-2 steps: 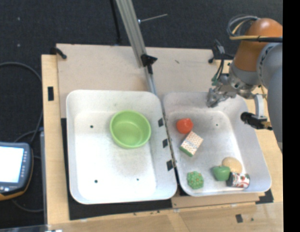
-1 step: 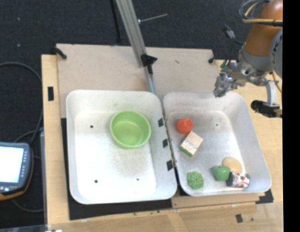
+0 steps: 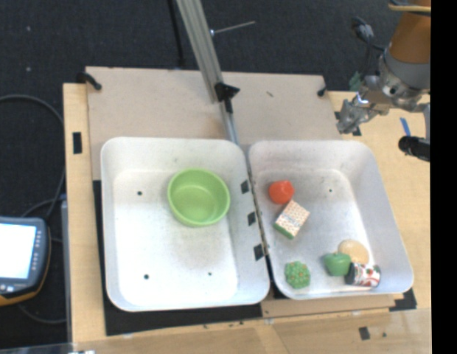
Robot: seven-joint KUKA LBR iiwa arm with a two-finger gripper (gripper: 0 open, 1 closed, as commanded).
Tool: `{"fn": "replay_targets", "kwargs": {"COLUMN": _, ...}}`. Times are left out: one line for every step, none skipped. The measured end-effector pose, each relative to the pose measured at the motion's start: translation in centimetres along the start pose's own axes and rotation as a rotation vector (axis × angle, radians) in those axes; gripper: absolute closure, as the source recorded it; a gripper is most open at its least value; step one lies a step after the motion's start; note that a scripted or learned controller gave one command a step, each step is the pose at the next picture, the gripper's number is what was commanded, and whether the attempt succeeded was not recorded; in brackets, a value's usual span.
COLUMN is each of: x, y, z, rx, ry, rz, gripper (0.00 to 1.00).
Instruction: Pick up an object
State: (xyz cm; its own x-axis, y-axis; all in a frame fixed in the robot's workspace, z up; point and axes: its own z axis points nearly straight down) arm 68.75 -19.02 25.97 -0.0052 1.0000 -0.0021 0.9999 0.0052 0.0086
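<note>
Patterned block [image 3: 291, 219]: lying in right-hand bin [image 3: 379, 169] as seen by the camera, near the centre, turned askew to the bin walls; cream patterned face up, green side face toward the near edge. Long axis not clear enough to state.

Other contents of the same bin:
- Orange ball [image 3: 281, 192]: just beyond the block, close to the wall shared with the other bin.
- Green knobbly ball [image 3: 297, 273]: near front wall.
- Green rounded piece [image 3: 336, 263], beige rounded piece [image 3: 353, 251] and small red-and-white container [image 3: 363, 275]: clustered at the front right corner, crowded together. Container on its side, long axis roughly left to right, dark end toward the green piece. Exact shapes too small to make out.

Left-hand bin [image 3: 110, 157]: one green bowl [image 3: 199, 197], upright, mouth up.

End effector [image 3: 354, 113]: over bare counter [image 3: 287, 102], beyond the far right corner of the right-hand bin, well apart from every object. Open or closed: cannot tell. Nothing seen in its grip.

Arm [image 3: 410, 46]: cut off by the frame edge.
</note>
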Motion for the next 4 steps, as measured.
{"fn": "replay_targets", "kwargs": {"x": 4.6, "y": -1.4, "z": 1.0, "rx": 0.008, "ry": 0.001, "rz": 0.0, "gripper": 1.0}}
{"fn": "replay_targets", "kwargs": {"x": 9.7, "y": -2.7, "z": 0.4, "rx": 0.008, "ry": 0.003, "rz": -0.001, "gripper": 1.0}}
{"fn": "replay_targets", "kwargs": {"x": 15.2, "y": -4.9, "z": 1.4, "rx": 0.01, "ry": 0.003, "rz": -0.001, "gripper": 1.0}}
{"fn": "replay_targets", "kwargs": {"x": 20.0, "y": -7.1, "z": 2.5, "rx": 0.01, "ry": 0.003, "rz": -0.001, "gripper": 1.0}}
